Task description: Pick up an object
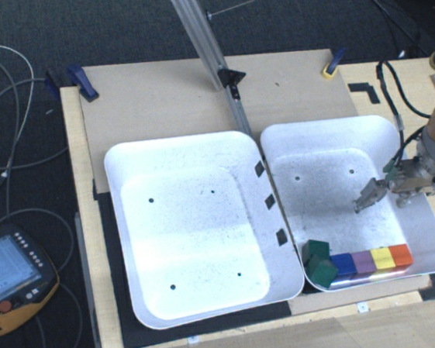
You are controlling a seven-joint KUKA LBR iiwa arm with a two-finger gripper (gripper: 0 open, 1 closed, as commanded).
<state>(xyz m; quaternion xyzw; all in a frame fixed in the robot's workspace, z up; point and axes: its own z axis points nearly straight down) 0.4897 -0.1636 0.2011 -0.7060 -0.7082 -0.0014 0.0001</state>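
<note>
Objects sit along the near edge of the right bin (369,132): a dark green block (316,250) at the bin's near-left corner, a teal-green piece (322,271) just below and touching it, then a row of coloured blocks (372,260) running right from it — blue, purple, yellow, orange, side by side and touching. Row lies against the bin's near wall. Gripper (370,197) hangs over the middle-right of the same bin, above the row and apart from it, fingers pointing left toward the bin centre. Fingers look spread, nothing between them, so released and grasping nothing. Arm comes in from the right edge. Left bin (123,164) lies just beside the right one, black clips along the seam between them. Both bins rest on a tan board on the surface (286,95). Metal rail (196,23) slants down from the top to the seam. Teach pendant (6,271) with a lit screen lies on the floor far left, cables near it.
</note>
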